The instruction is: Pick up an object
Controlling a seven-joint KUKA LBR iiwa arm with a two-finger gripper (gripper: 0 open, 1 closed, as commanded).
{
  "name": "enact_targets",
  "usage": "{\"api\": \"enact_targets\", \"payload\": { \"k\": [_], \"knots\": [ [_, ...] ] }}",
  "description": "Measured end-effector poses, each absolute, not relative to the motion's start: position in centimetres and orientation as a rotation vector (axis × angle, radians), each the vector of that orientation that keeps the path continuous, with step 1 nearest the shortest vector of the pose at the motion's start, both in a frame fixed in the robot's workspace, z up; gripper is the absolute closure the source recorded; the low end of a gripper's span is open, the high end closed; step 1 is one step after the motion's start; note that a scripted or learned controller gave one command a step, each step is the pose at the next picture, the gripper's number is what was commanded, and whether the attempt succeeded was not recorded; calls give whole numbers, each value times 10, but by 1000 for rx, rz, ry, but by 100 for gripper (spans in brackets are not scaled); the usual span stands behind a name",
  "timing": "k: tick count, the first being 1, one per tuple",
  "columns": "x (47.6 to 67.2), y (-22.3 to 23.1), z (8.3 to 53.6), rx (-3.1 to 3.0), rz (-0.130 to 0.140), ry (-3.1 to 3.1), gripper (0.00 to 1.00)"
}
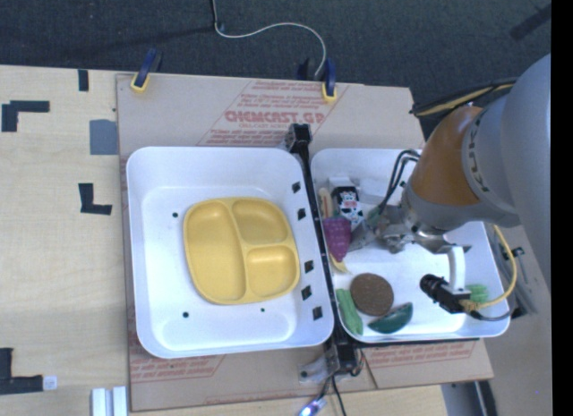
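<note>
The right bin holds several small objects: a purple piece, a black-and-white toy, a brown round disc, a green piece and a dark teal piece. My gripper is low inside this bin, just right of the purple piece and below the toy. The grey arm with its orange band covers the bin's right half. No object can be made out in the gripper.
The left bin holds a yellow divided plate. A black divider runs between the bins. A thin yellow strip lies along the right bin's left wall. A small light green item sits near the bin's right corner.
</note>
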State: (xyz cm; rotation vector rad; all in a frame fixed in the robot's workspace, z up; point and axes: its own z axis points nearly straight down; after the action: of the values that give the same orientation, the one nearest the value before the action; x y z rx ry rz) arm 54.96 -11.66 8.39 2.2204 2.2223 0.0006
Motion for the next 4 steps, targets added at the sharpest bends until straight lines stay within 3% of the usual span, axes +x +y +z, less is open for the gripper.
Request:
{"api": "enact_targets", "payload": {
  "k": [1, 2, 3, 4],
  "knots": [
    [564, -168, 84, 2223, 0, 2221, 0],
    [488, -144, 88, 2230, -7, 2226, 0],
    [486, -122, 353, 2211, 8, 2218, 0],
    [486, -122, 353, 2224, -13, 2227, 100]
  ]
}}
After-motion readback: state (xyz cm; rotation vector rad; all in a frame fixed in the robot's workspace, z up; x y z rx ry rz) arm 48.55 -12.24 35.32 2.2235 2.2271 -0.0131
